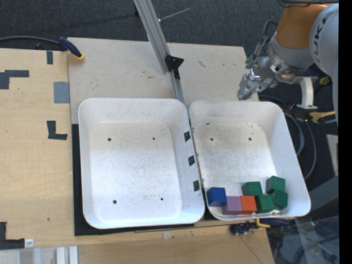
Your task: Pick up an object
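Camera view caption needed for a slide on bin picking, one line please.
Gripper poised above the right bin's far rim, with colored blocks clustered in its near corner; left bin alongside.

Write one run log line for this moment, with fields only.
stage: approach | gripper: above far rim of right bin, nothing held | blocks: clustered in near corner of right bin | left bin: untouched

Blocks (250, 198) clustered in right bin's (286, 142) near corner, left bin (88, 147) alongside

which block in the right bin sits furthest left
The blue block, at the left end of the cluster, beside the purple block; the orange and green ones lie further right.
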You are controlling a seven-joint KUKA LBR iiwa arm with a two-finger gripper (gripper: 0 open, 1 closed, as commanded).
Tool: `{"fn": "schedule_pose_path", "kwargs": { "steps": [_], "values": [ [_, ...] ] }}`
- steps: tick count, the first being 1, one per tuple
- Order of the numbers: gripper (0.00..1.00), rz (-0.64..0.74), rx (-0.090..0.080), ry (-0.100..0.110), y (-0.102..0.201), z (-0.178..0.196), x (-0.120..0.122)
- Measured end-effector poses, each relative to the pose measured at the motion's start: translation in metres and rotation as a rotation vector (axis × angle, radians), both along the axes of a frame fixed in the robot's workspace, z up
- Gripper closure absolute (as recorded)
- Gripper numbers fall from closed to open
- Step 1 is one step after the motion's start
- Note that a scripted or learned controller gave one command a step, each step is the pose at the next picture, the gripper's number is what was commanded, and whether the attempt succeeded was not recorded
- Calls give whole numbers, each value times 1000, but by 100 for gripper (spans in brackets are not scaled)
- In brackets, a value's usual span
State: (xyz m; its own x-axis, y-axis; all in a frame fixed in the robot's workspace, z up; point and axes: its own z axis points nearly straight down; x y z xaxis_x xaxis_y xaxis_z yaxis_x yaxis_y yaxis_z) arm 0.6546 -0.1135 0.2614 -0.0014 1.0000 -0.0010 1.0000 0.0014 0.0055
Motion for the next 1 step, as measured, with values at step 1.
{"fn": "schedule_pose_path", "kwargs": {
  "steps": [1],
  "values": [
    [100, 4, 2, 8, 49, -14, -10]
  ]
}}
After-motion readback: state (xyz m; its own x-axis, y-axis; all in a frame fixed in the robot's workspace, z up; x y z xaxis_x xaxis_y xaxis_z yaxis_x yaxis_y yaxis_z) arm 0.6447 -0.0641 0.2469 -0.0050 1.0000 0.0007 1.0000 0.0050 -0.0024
